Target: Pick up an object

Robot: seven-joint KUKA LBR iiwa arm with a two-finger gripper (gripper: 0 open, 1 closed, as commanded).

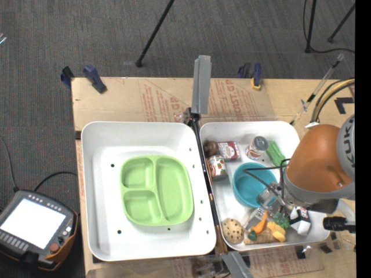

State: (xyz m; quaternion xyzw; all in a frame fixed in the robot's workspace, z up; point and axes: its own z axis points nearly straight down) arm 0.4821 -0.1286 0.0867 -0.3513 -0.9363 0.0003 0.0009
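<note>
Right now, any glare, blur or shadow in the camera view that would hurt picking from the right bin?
Camera view: lighting even and soft, no hard glare on the left bin or green tray; the arm hides part of the right bin; small items by the gripper look soft and cluttered, hard to separate.

I count two white bins: the left bin (93, 155) and the right bin (232, 129). The left one carries one green divided plate (156, 190). In the right I make out one blue bowl (249, 185), three small cans (218, 168), (227, 150), (255, 148), one speckled cookie (233, 230) and one green piece (276, 153). Under the arm there are perhaps three or four small toy foods (268, 227), too jumbled for me to number surely.
</note>
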